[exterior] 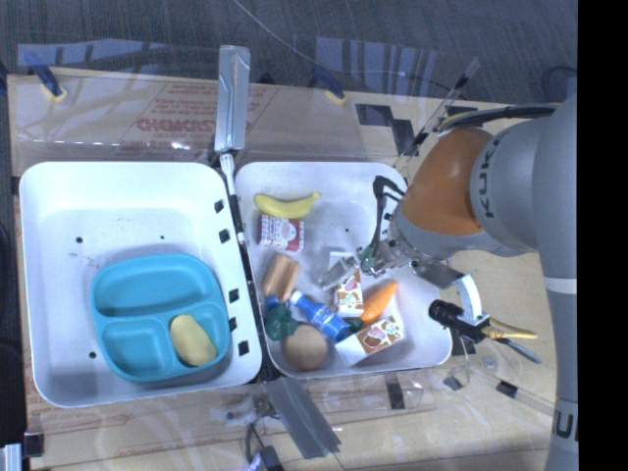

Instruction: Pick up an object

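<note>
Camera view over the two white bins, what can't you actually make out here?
- Gripper: in the camera view the grey and orange arm covers much of it; finger state unreadable.
- Small printed cartons in the right white bin: labels too small to read.
- Dark green item by the blue bottle: partly overlapped, identity unclear.
- Yellow rounded object in the blue divided tray: too blurred to identify.

Grey rounded arm (pixel 535 180) seen, broad orange band (pixel 446 189) above wrist, dark KUKA lettering partly shown on casing, thin black cable (pixel 381 204) looped near wrist.
</note>
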### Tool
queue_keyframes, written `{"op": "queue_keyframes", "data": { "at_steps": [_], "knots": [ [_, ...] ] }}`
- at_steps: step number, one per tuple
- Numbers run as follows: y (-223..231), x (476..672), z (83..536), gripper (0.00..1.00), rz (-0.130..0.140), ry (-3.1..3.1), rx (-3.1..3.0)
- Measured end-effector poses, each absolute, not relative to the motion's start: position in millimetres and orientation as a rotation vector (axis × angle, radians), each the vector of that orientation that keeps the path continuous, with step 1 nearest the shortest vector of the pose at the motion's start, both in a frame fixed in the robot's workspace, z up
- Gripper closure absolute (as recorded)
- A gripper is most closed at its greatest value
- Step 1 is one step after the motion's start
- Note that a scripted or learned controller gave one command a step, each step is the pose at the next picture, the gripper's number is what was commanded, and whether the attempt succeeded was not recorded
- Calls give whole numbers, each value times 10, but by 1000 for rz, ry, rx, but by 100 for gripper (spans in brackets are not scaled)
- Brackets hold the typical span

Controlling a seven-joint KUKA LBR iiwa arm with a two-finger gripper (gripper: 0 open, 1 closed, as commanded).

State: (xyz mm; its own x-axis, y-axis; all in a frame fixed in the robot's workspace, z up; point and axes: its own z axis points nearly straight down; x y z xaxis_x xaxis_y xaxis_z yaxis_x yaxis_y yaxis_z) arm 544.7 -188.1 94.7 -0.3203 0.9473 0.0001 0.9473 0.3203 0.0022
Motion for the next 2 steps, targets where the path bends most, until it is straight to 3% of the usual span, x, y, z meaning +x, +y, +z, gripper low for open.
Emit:
{"op": "queue_keyframes", "data": {
  "at_steps": [1, 2],
  "knots": [
    [-1885, 5455, 1044, 100, 2, 2555, 1825],
    [-1363, 5546, 2376, 100, 8, 2592, 1759]
  ]
}}
